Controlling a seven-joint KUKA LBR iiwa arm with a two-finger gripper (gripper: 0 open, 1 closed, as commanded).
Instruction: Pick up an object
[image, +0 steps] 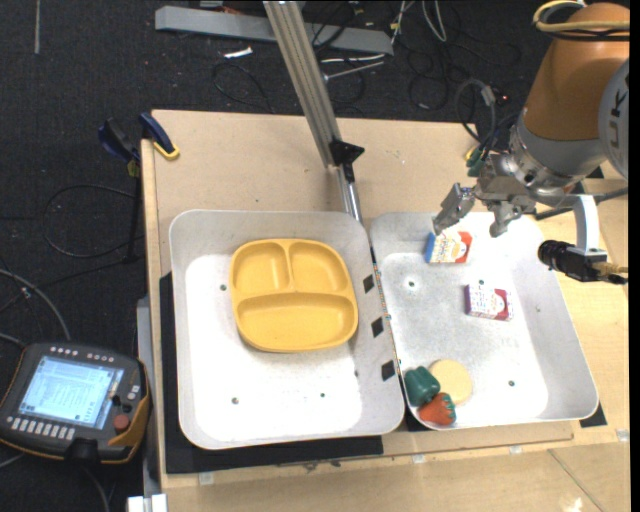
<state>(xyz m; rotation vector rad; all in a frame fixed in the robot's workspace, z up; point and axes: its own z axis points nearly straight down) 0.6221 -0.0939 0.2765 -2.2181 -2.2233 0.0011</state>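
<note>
You have the end effector (468, 211) spread, empty, above the small carton (449, 247) at the right bin's (560, 330) far edge; next, lower and close.

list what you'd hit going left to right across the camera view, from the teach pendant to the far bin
teach pendant → yellow divided plate in the left bin → green and red toy → blue and white packet → purple packet → right bin's rim

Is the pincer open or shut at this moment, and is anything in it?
Open. The pincer has its two fingers spread apart above the right bin, and nothing sits between them; the small carton lies just below.
</note>
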